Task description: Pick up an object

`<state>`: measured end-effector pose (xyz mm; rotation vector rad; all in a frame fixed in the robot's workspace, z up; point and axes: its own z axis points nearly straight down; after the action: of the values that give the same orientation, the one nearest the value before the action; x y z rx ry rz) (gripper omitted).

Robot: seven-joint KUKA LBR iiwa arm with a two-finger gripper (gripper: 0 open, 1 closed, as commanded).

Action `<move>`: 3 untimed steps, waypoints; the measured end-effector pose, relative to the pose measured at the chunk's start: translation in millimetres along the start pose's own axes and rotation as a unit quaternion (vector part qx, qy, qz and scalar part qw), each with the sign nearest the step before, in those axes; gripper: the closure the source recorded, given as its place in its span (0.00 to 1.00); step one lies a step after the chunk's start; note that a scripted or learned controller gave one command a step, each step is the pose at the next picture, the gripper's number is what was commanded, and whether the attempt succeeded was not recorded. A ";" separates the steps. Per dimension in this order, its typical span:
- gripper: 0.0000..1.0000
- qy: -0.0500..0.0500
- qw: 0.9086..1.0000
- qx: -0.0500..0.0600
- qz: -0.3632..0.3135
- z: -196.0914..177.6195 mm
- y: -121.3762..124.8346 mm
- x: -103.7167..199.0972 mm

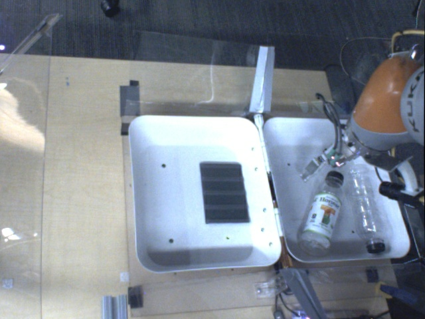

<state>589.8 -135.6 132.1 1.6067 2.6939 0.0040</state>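
On wood bench (80, 178), two white bins (192, 128).

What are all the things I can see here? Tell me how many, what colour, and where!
White bins: 2, white, side by side on the bench; left bin, right bin.
Dark ribbed pad: 1, black, middle of the left bin.
Labelled bottle: 1, white with green and orange label, dark cap, lying in the right bin.
Clear bottle: 1, see-through, dark cap, right side of the right bin.
Bench: 1, pale wood.
Gripper: 1, silver, above the right bin, near the labelled bottle's cap.
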 end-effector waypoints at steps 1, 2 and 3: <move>0.00 0.000 0.995 0.000 0.096 6.1 -54.8 32.6; 1.00 -0.002 0.996 -0.003 0.094 -5.5 -51.6 31.4; 0.00 -0.002 0.996 -0.003 0.094 -5.5 -51.6 31.4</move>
<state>529.4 -132.5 137.3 1.8506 2.5253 0.0104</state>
